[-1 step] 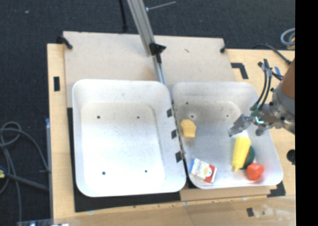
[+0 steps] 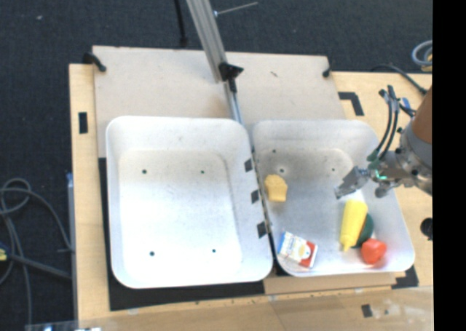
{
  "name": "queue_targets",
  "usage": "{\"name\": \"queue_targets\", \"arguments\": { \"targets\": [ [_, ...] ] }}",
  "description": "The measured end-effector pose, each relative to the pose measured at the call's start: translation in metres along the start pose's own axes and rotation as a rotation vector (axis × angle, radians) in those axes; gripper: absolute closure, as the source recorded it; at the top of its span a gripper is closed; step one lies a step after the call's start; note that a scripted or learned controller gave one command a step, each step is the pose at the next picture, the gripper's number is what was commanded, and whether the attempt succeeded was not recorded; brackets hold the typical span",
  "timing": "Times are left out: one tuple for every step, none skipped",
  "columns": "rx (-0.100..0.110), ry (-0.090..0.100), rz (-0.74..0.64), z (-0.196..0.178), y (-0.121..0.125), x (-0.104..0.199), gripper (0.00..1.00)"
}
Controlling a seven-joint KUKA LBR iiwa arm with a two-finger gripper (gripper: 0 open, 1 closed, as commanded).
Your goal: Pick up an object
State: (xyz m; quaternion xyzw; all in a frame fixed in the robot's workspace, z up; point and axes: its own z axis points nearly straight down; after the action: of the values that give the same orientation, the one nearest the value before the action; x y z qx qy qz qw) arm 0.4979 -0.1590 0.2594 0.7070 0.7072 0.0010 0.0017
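The right bin (image 2: 306, 137) holds a small yellow block (image 2: 276, 188) near its left wall, a white and red carton (image 2: 298, 250) at the front, a yellow banana-shaped piece (image 2: 353, 222) with a green thing under its right side, and a red tomato-like ball (image 2: 373, 251) at the front right. My gripper (image 2: 366, 182) hangs over the bin's right side, just above the top end of the yellow piece. Its fingers are spread apart with nothing between them.
The left bin (image 2: 182, 202) lies beside the right one. A slanted metal pole (image 2: 207, 28) rises from the back between the bins. Cables run by the arm at the right and off the bench's left edge.
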Motion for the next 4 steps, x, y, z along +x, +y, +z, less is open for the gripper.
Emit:
{"name": "queue_targets", "arguments": {
  "targets": [
    [0.006, 0.0, 0.004, 0.05, 0.001, 0.009, 0.0],
    [0.007, 0.0, 0.002, 0.109, 0.009, 0.009, 0.0],
    [0.005, 0.001, 0.001, 0.161, 0.008, 0.008, 0.0],
    [-0.003, 0.0, 0.007, 0.148, 0.011, 0.007, 1.0]
  ]
}}
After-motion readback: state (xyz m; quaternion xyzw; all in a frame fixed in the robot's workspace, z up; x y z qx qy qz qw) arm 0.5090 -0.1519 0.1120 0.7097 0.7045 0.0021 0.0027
